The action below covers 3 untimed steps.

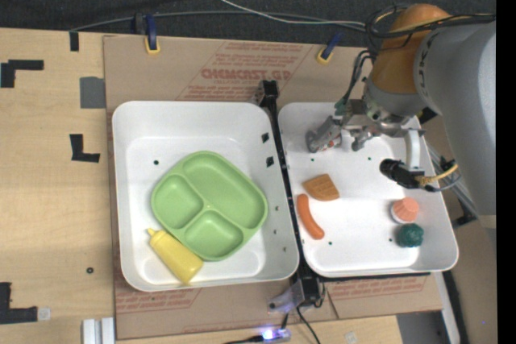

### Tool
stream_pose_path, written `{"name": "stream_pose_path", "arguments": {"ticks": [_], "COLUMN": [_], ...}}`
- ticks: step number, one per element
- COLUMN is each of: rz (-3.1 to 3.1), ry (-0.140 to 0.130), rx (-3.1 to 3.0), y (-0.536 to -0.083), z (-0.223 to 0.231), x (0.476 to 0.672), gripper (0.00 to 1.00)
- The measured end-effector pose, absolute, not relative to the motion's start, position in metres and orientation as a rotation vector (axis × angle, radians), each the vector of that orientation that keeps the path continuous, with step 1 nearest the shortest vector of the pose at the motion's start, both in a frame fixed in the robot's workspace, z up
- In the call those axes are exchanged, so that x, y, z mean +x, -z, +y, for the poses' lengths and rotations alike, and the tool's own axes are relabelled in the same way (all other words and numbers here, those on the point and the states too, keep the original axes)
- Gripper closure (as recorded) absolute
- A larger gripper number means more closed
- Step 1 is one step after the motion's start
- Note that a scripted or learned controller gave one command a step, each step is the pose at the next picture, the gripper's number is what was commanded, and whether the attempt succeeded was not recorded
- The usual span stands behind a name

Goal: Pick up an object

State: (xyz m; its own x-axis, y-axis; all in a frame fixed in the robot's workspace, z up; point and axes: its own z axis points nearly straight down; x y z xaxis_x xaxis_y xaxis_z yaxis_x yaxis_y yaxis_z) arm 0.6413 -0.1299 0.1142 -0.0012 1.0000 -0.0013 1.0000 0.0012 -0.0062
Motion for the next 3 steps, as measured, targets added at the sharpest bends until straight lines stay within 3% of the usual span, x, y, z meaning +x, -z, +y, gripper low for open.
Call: {"name": "stream_pose_path", "arguments": {"ticks": [1,3], "rz": [-2.217,-2.227], "ry": [-0.011,0.005], "rx": [-2.210,-2.222], "y": [-0.126,-0.231], "z": [-0.129,-0.126], "x": [0.641,0.635], "gripper": [1.00,1.00]}}
